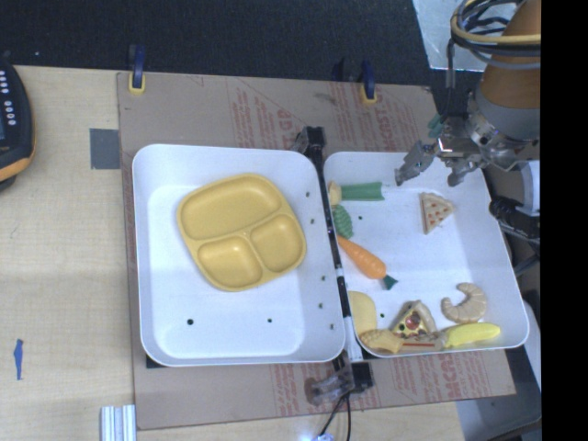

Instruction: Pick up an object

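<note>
two shallow white bins are sitting side by side on a brown cardboard sheet [230,108] clamped to a wooden bench [55,274]. the left bin [156,329] is holding a yellow divided plate [241,231] with three compartments, lying flat near its middle.

the right bin [478,246] is holding several toy foods. a green-and-cream piece [356,192] is lying near the bin's upper left corner, with a small green leafy piece [343,220] just below it and an orange carrot [362,258] slanting down beside that. a tan cracker wedge [435,211] is lying alone toward the upper right. along the near edge, a yellow slice [362,311], a pizza slice [413,324], a pale croissant [466,303] and a yellow banana-like piece [472,335] are crowding together.

the arm is reaching in from the right, with its orange band at the top right. the gripper [435,167] is hanging over the upper right part of the right bin, just above the cracker wedge. its two dark fingers [413,164] are spread well apart, pointing down and outward. nothing is sitting between them, and they are not touching any of the toy foods.
</note>
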Tool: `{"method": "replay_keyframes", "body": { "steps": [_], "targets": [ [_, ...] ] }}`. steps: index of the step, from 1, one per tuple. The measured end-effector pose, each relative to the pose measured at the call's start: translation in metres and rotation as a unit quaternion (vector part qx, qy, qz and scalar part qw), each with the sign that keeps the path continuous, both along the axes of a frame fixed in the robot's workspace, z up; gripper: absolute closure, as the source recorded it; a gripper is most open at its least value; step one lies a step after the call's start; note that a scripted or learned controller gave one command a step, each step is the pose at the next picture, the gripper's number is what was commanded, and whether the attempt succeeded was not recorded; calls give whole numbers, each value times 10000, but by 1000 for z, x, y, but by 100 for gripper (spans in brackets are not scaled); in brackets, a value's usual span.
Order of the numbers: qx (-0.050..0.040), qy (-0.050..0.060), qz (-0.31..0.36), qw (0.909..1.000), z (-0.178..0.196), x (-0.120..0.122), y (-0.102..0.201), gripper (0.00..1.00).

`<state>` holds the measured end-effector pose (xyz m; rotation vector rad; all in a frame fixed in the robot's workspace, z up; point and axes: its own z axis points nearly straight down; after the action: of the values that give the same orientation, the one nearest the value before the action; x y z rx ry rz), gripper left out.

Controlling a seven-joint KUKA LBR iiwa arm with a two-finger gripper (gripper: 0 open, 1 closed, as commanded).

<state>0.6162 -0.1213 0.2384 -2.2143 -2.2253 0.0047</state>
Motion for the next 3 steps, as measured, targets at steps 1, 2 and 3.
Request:
{"method": "replay_keyframes", "body": {
  "steps": [1, 2, 3],
  "targets": [
    [20, 79, -4, 10000, -106, -79, 21, 0],
    [9, 27, -11, 10000, -150, -81, 28, 0],
    [-18, -59, 10, 10000, -145, 45, -7, 0]
  ]
}}
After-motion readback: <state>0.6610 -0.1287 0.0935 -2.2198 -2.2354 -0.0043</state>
